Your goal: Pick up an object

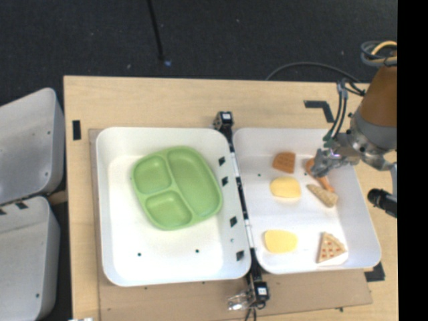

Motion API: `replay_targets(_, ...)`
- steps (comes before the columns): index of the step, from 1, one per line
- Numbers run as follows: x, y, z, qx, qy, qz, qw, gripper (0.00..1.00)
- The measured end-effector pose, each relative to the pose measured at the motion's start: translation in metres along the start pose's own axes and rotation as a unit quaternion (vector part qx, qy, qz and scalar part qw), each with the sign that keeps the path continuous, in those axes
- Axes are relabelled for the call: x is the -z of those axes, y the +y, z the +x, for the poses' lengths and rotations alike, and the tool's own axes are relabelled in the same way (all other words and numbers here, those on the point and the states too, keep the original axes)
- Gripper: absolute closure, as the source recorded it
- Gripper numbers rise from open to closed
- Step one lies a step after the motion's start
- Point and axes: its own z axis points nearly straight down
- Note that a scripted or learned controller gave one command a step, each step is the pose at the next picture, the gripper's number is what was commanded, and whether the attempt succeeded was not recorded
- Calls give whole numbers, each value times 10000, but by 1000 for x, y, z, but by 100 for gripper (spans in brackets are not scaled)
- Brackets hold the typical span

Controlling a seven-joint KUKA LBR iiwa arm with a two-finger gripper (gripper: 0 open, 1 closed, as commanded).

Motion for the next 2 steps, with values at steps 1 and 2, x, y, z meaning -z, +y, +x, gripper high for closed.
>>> replay_targets(1,14,8,55,43,10,0,10000,100)
replay_targets(2,15,21,115,43,10,4,10000,100)
